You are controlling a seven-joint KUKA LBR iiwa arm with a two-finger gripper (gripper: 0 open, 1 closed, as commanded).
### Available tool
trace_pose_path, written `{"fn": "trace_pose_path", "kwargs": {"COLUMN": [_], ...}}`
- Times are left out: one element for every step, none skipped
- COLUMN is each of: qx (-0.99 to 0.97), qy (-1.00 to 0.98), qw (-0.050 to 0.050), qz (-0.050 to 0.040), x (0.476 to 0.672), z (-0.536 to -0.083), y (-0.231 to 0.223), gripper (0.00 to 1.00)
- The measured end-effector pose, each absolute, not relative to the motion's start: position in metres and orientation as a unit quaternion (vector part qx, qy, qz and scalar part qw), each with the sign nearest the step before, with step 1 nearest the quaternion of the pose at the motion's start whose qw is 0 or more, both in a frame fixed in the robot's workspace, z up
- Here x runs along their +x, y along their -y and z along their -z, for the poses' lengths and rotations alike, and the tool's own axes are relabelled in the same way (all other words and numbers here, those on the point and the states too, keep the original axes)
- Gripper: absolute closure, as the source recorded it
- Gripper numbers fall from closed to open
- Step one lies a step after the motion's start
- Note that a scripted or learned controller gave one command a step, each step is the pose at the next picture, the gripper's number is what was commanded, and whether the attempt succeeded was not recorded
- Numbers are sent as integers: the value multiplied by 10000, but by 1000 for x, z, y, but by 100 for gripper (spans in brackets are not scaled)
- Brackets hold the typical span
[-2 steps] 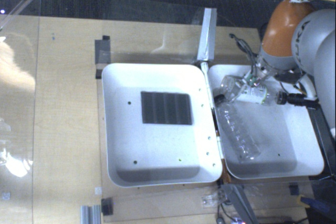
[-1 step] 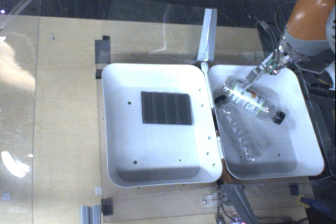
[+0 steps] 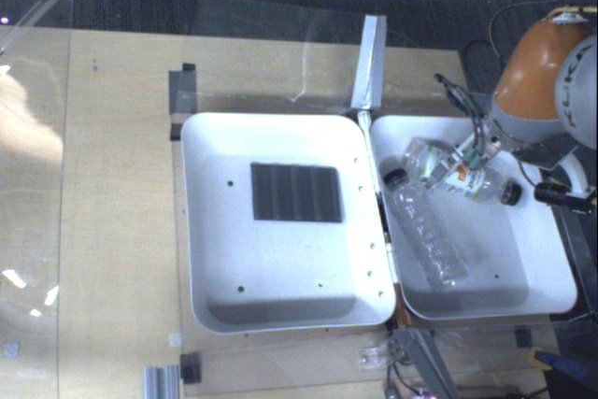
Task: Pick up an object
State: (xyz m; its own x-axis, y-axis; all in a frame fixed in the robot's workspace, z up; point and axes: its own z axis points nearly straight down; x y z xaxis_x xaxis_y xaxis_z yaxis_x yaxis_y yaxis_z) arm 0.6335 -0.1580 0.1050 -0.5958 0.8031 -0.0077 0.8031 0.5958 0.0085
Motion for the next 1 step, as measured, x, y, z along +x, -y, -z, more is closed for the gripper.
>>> {"fn": "trace_pose_path", "kwargs": {"qx": [4739], "qy": [-8803], "qw": [-203], "qz": [-64], "x": [649], "z": [-97], "y": [173], "gripper": [0]}}
